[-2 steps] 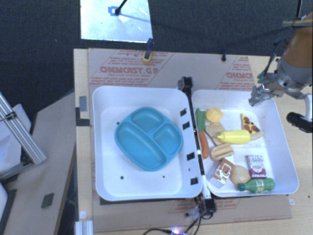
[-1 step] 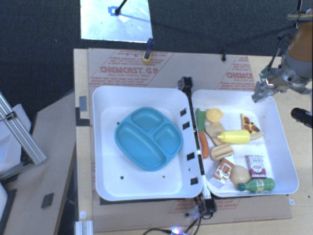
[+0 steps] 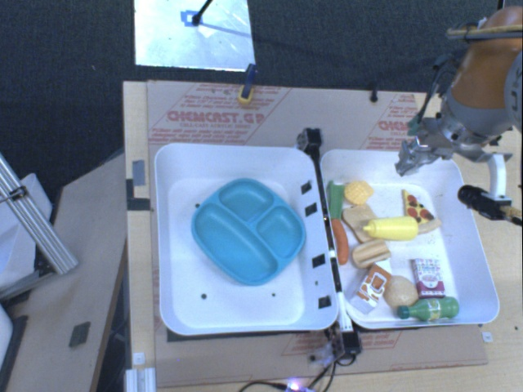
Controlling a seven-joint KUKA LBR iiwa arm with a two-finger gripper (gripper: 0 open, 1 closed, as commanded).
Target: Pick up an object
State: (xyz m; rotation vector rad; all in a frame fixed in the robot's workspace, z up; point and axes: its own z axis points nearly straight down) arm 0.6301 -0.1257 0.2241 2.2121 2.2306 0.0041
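Note:
The right bin (image 3: 466,243) holds several toy foods: a yellow banana (image 3: 394,229), a pizza slice (image 3: 418,208), a round yellow piece (image 3: 358,192), a green vegetable (image 3: 336,198), an orange carrot (image 3: 341,241), a hot dog bun (image 3: 370,252), a potato (image 3: 400,290), a green bottle (image 3: 430,308), a red packet (image 3: 426,276) and a small carton (image 3: 372,287). My gripper (image 3: 409,159) hangs over the bin's back edge, above and behind the pizza slice. Nothing shows between its fingers.
The left bin (image 3: 176,300) contains a blue divided plate (image 3: 248,230). A black clip divider (image 3: 319,219) joins the two bins. A yellow-and-blue clamp (image 3: 247,86) sits at the board's back edge. A metal frame (image 3: 29,219) stands at the left.

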